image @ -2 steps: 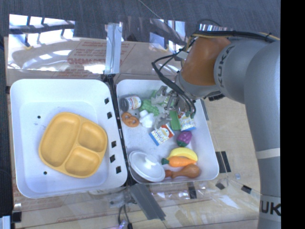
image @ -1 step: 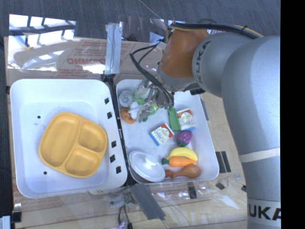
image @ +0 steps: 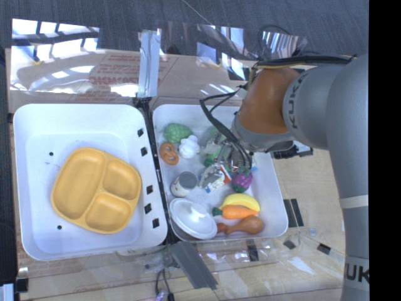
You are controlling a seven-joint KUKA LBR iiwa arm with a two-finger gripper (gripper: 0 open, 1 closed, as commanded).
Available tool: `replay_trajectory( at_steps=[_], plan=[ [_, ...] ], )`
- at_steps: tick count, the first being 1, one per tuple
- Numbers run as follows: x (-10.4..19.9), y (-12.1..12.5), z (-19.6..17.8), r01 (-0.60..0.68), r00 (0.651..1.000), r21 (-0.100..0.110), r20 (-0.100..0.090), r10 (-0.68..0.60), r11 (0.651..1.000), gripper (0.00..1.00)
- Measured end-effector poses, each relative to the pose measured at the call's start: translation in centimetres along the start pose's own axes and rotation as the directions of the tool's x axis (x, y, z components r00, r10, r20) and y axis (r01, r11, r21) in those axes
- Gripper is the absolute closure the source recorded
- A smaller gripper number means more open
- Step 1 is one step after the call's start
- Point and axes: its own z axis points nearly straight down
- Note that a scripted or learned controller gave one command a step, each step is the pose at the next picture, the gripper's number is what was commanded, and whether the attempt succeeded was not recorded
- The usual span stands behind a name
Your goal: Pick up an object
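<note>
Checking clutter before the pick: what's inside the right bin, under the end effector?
Right bin holds a green toy, pretzel, white dish, banana, carrot and purple piece. The end effector and wrist cover whatever lies directly beneath them.

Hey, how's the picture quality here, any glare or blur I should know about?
Camera view: strong glare on the shiny strip behind the bins and on the clear sheet in front; the left bin is bright but readable; the hand is a cluttered, slightly soft patch, so its fingers are hard to make out.
</note>
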Motion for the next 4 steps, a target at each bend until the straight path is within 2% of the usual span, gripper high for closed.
replay_trajectory(
  at_steps=[1, 2, 3, 4],
  plan=[
    [-0.1, 0.3, -0.9, 0.009, 1.000, -0.001, -0.001, -0.009, 1.000, 1.00],
    [-4.6, -0.2, -7.4, -0.055, 0.998, 0.000, 0.006, 0.055, 0.998, 1.00],
    [1.0, 4.6, 0.1, -0.050, 0.999, -0.001, -0.003, 0.050, 0.999, 1.00],
    [0.4, 4.8, -9.3, -0.140, 0.990, -0.002, 0.009, 0.140, 0.990, 1.00]
  ],
)
